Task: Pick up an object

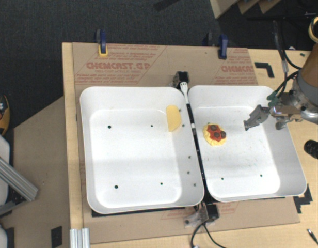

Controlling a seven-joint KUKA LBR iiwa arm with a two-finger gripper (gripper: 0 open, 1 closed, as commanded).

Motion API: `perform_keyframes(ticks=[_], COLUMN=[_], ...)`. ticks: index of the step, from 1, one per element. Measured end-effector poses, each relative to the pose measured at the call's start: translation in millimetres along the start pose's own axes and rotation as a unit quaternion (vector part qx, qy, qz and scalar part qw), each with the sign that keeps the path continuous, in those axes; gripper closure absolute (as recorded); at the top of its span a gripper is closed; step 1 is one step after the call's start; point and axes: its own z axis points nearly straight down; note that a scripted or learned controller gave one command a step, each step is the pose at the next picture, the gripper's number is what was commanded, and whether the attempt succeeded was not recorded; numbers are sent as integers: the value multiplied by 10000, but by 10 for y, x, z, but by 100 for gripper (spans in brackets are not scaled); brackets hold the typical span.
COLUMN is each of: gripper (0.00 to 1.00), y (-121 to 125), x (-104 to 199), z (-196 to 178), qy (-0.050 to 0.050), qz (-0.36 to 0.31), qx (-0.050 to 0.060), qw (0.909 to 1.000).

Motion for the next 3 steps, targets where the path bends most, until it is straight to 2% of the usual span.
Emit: perform_keyframes(ticks=[1,2,3], gripper=[100,100,100], y=[7,222,-126], x=[1,378,1129], z=[-108,-1860,-328], qy=[-3,-15,16], qz=[-2,-29,-36], qx=[-15,-116,90], qw=[10000,9999,10000])
